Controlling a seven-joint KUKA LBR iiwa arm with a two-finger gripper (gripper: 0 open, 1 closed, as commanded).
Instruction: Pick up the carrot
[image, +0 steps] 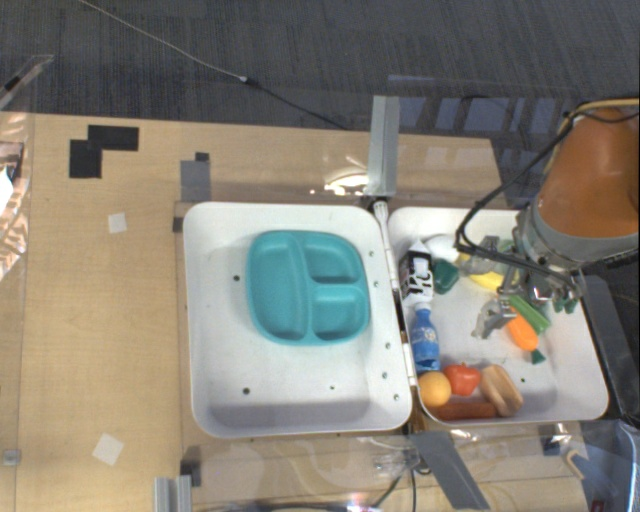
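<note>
Food toys lie along the near side of the right bin (590, 385). Just behind them sits the carrot (522, 333), touching the end effector (512, 305) that hangs over it. I cannot tell how open it is. Next job looks like closing on the carrot and lifting

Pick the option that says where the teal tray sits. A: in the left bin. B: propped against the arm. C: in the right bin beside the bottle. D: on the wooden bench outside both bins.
A: the tray lies flat in the left bin, while the bottle is in the right bin.
</note>
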